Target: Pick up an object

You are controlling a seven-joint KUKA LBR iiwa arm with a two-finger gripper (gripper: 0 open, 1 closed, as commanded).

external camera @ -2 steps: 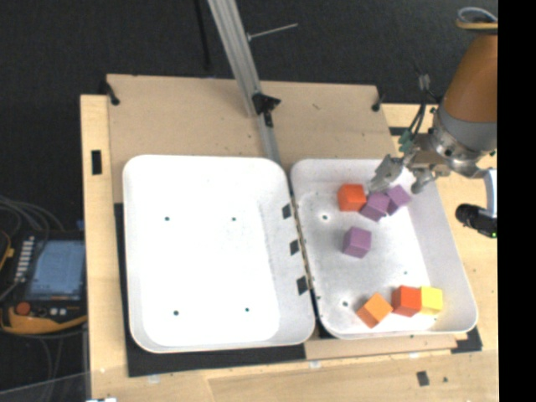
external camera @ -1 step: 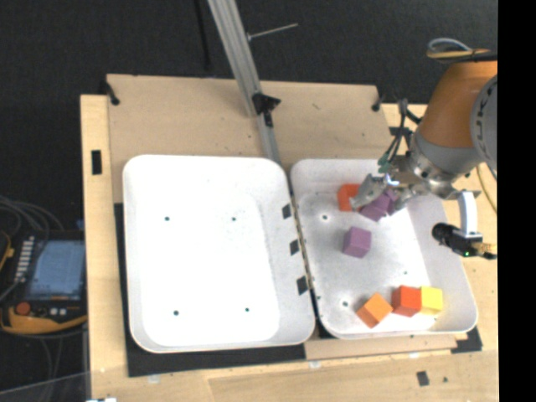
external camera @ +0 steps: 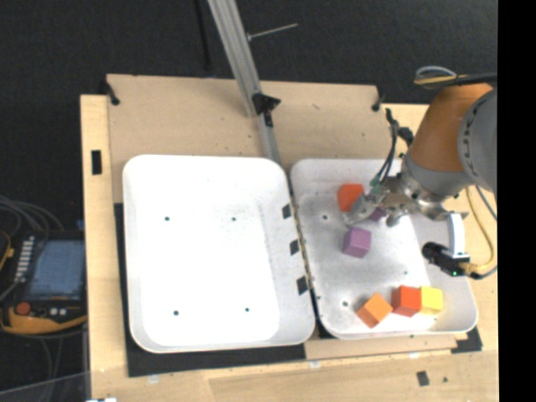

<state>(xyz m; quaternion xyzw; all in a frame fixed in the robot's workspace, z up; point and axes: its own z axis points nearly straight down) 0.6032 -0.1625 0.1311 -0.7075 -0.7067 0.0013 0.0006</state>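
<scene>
Nearest us, along the front edge of the right bin [external camera: 331, 321], we see three blocks in a row: an orange block [external camera: 376, 309], a red block [external camera: 408, 300] and a yellow block [external camera: 431, 299], the red and yellow touching. Farther back lies a purple block [external camera: 357, 242], and beyond it an orange-red block [external camera: 350, 196] near the bin's rear wall. Our hand [external camera: 374, 207] sits low between these two, just beside the orange-red block; whether it is open or closed we cannot tell, and we see nothing held in it. Beside it, the left bin [external camera: 205, 249] shares the desk [external camera: 201, 107].

We judge the step to be the approach to a grasp. The next move calls for centring over one block, probably the orange-red or purple one, closing on it squarely, then lifting straight up.
</scene>
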